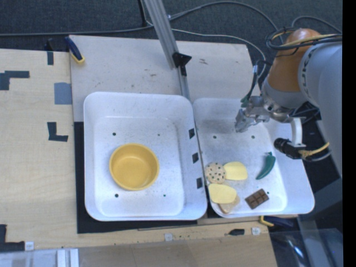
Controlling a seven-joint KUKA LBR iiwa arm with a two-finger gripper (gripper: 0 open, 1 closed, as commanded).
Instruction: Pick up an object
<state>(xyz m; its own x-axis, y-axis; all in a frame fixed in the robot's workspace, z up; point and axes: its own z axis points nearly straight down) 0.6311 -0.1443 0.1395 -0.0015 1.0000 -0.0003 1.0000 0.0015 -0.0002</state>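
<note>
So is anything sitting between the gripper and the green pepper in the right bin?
Nothing visible does. The gripper hangs over bare floor in the right bin, and the green pepper lies apart toward the near right, with only bin floor between. The cookie sits off that line.

Camera count: just the one, fixed above my bench.
Angle: looks down at a slant, not straight overhead, so the far bench edge sits up at 12 o'clock.
Distance: far enough back to fit both bins, left bin (92, 166) toward 9 o'clock and right bin (289, 202) toward 4 o'clock.
My arm: comes in from 3 o'clock, gripper (245, 121) hanging over the right bin.
Obstruction: a slanted metal pole (161, 26) crosses from 12 o'clock toward centre.
</note>
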